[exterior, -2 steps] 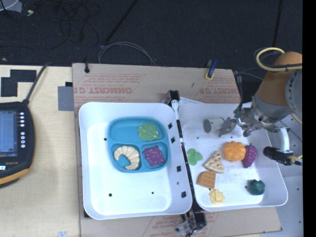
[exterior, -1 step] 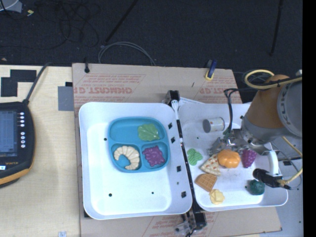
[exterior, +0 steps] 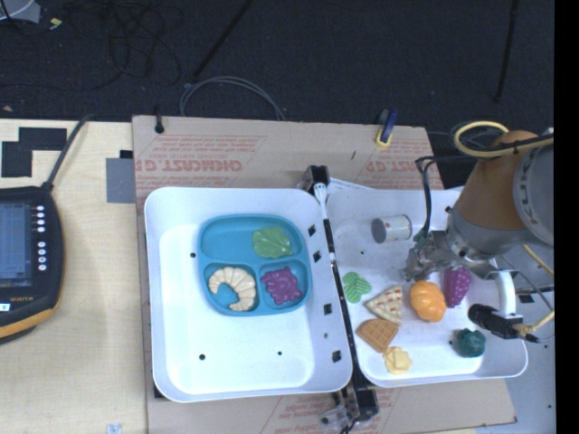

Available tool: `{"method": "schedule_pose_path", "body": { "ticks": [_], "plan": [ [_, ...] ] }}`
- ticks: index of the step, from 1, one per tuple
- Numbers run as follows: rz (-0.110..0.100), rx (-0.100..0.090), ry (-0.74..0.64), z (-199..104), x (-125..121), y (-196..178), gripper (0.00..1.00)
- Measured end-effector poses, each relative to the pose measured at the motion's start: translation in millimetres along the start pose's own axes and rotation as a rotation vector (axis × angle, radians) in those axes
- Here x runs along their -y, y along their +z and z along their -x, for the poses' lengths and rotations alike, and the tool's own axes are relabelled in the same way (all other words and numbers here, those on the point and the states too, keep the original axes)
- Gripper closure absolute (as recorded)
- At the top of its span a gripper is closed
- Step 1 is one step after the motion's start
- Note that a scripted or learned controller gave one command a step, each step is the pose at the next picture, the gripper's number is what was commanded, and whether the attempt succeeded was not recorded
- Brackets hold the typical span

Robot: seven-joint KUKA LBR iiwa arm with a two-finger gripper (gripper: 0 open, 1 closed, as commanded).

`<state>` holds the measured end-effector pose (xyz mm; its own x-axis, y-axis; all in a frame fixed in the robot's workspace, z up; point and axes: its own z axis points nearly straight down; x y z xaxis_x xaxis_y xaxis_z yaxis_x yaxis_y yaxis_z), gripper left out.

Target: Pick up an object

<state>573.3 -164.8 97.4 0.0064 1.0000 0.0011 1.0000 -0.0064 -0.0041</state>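
Observation:
My gripper (exterior: 423,265) hangs low in the right bin (exterior: 507,364), coming in from the right. Just below it lies an orange fruit (exterior: 428,300), and purple grapes (exterior: 457,285) lie to its lower right. A grey cylinder (exterior: 391,229) rests on its side up and to the left of the gripper. A pale wedge (exterior: 387,304), a green leaf (exterior: 355,287), a brown waffle (exterior: 377,334), a small yellow piece (exterior: 397,360) and a dark green piece (exterior: 469,342) are spread over the bin's front half. Nothing shows held in the gripper.
The left bin (exterior: 172,333) holds a blue divided tray (exterior: 210,242) with a green leaf (exterior: 272,241), a croissant (exterior: 234,287) and purple grapes (exterior: 283,285). The wall between the bins (exterior: 333,278) runs just left of the green leaf. A handheld pendant (exterior: 23,256) lies at far left.

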Motion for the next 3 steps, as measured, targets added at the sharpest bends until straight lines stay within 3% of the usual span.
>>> {"method": "schedule_pose_path", "body": {
  "ticks": [1,2,3],
  "plan": [
    [-0.001,0.0,0.001,0,0,1,0.0],
    [-0.002,-0.001,-0.005,5,54,11,0.0],
    [0.0,-0.001,-0.001,6,52,0,1.0]
  ]
}}
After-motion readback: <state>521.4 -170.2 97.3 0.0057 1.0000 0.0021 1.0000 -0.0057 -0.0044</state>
